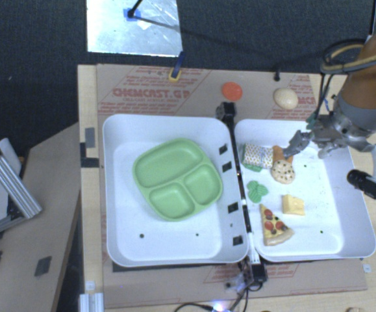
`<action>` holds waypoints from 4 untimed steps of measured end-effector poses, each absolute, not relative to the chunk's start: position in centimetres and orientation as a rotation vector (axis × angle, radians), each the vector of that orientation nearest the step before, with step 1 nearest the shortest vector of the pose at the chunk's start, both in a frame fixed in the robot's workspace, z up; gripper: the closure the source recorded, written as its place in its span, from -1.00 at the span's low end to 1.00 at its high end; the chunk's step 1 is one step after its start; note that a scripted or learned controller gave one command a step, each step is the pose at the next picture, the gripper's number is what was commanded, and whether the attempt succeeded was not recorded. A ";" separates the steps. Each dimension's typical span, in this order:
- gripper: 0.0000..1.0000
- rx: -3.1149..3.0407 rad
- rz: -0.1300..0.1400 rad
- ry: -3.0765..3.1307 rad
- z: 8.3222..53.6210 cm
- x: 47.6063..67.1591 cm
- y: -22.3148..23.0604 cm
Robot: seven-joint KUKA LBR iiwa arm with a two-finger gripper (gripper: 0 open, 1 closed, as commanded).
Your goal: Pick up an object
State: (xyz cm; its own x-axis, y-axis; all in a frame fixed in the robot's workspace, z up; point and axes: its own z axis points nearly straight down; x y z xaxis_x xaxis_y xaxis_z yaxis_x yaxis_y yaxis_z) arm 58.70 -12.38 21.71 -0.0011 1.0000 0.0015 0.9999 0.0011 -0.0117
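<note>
Likely target: the cookie, a round chocolate-chip toy piece in the upper-left part of the right bin. Just above it, touching or nearly so, is a small orange piece; can't tell what it is. My read on handling: light, rigid plastic, flat, smooth-ish, not fragile. Lying flat, so best bet is pinching across the rim. Risk is it skids or the orange piece gets caught too.

The gripper sits just up and right of the cookie, tip close to the orange piece, low over the bin. Whether the fingers are spread or closed I cannot tell from this angle. Nothing visibly held.

Neighbours in the same bin: a speckled packet just left of the cookie, a green leafy piece below-left, a cheese wedge below-right, a pizza slice near the bottom. All apart from the cookie except the packet and the orange piece, which crowd it.

Left bin holds a green divided plate, centre frame. On the board above the bins: an orange disc and an egg, top centre-right.
</note>
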 end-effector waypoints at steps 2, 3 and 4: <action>-1.00 -2.218 0.002 -2.223 18.3 58.9 -12.1; -1.00 -2.219 0.002 -2.221 12.0 58.6 -12.0; -1.00 -2.219 0.002 -2.221 8.3 58.6 -11.9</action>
